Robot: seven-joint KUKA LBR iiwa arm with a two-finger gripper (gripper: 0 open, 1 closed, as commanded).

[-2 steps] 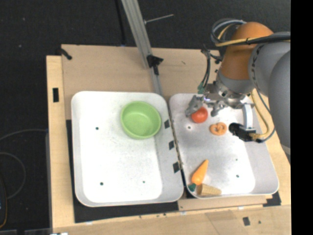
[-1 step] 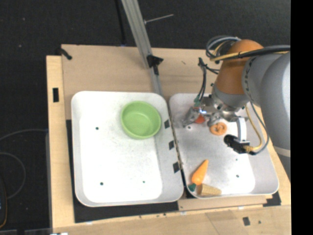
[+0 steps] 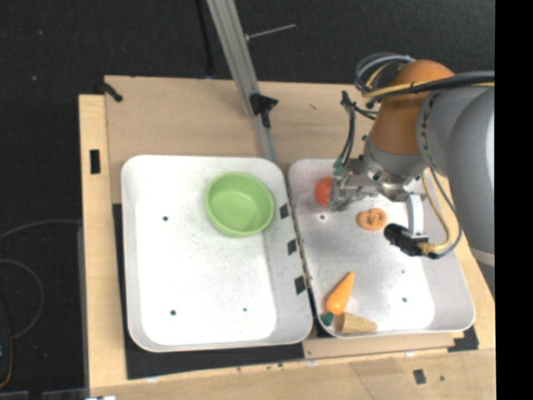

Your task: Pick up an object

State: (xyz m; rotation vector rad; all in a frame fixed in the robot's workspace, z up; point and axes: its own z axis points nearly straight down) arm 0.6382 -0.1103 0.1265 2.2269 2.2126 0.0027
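Observation:
My gripper [image 3: 340,197] reaches down into the right bin [image 3: 433,307] near its far left corner. A small red-orange round object [image 3: 323,192] lies right beside the gripper's left side, touching or nearly touching it. An orange ring-shaped piece [image 3: 371,218] rests on the bin floor just right of the gripper. A toy carrot [image 3: 339,293] and a tan cone [image 3: 356,324] lie near the bin's front edge. A green bowl [image 3: 241,204] stands upright in the left bin [image 3: 166,307].
A slanted metal rail [image 3: 237,57] runs from the top down to the gap between the bins. The arm's wrist and cables [image 3: 416,240] hang over the right bin's far right part. Black clips sit on the divider between bins.

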